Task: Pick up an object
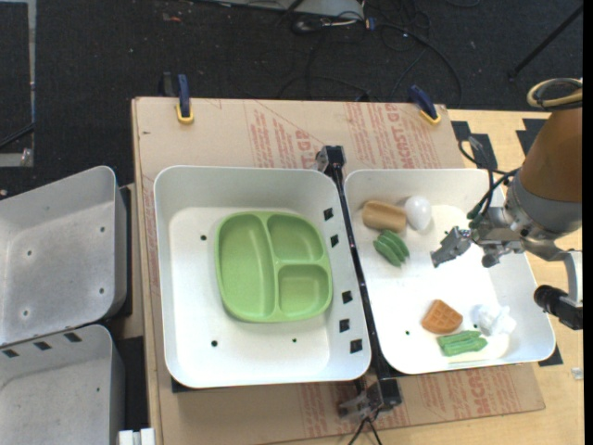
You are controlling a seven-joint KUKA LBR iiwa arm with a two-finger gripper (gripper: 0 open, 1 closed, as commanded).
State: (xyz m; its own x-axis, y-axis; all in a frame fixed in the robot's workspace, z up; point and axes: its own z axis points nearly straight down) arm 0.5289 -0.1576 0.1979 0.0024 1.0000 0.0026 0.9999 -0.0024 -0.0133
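The nearest pick looks to be the green ridged piece (392,247) in the right bin (537,290), just below the tan roll (384,216) and white egg (419,212) — I judge it light, stiff plastic and a bit slippery, best pinched across its narrow width. My gripper (448,248) hangs over the bin's middle, just right of that piece, with nothing between the fingers; open or closed I cannot tell. My arm (547,179) reaches in from the right, wrist low and pointing left — not yet above the piece.

Arm (556,170) cut off at right edge, gripper (451,247) fingers too small to read, possibly closed
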